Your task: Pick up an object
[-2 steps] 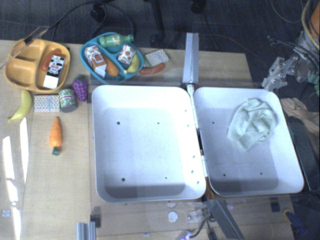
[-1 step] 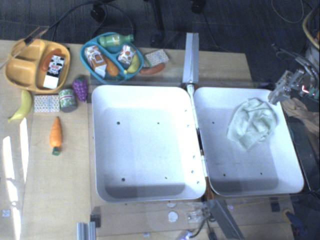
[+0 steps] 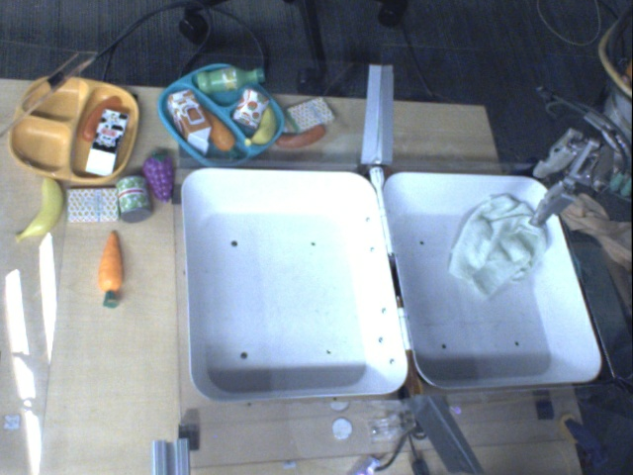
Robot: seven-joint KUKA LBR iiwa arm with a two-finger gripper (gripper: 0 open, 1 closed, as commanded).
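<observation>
A crumpled pale green-white cloth (image 3: 495, 245) lies in the upper right part of the right white bin (image 3: 475, 349). My gripper (image 3: 554, 194) comes in from the right edge over that bin's far right corner. Its tip reaches down to the cloth's upper right edge and seems to touch or nearly touch it. The cloth still rests on the bin floor.
The left white bin (image 3: 287, 364) sits beside the right one, with a metal divider (image 3: 376, 117) behind them. On the bench at left lie a blue tray (image 3: 178, 102) of toy food, a yellow tray (image 3: 35, 132), a banana (image 3: 42, 211), a carrot (image 3: 111, 268), grapes (image 3: 158, 174) and a small can (image 3: 132, 198).
</observation>
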